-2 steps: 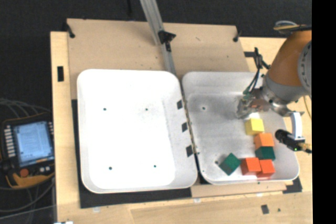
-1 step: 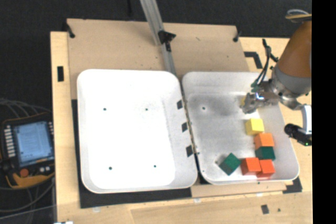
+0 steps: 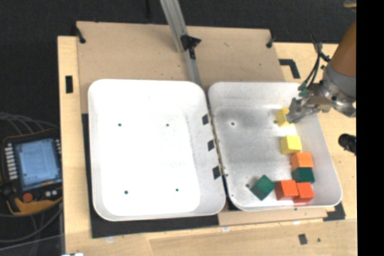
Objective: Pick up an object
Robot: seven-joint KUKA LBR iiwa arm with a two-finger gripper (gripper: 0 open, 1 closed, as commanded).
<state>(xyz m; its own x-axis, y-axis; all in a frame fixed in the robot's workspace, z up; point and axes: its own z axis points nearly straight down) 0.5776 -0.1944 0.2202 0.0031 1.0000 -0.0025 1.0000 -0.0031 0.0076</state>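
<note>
Camera view: the gripper (image 3: 295, 110) is seen low over the upper right part of the right bin (image 3: 240, 147), just beside a small yellow block (image 3: 281, 117), which lies against its tip on the side toward the bin's middle. How the gripper stands cannot be told, and no block is visibly held.

Below that block, along the same bin's right wall, a second yellow block (image 3: 291, 143) lies, then an orange block (image 3: 302, 159) and a dark green block (image 3: 303, 174); two more orange blocks (image 3: 294, 189) sit at the bin's lower right corner, with a green block (image 3: 262, 187) just beside them toward the middle.

The step in hand is judged to be the approach to the small yellow block. A centred closing on it is called for next, then a straight lift.
</note>
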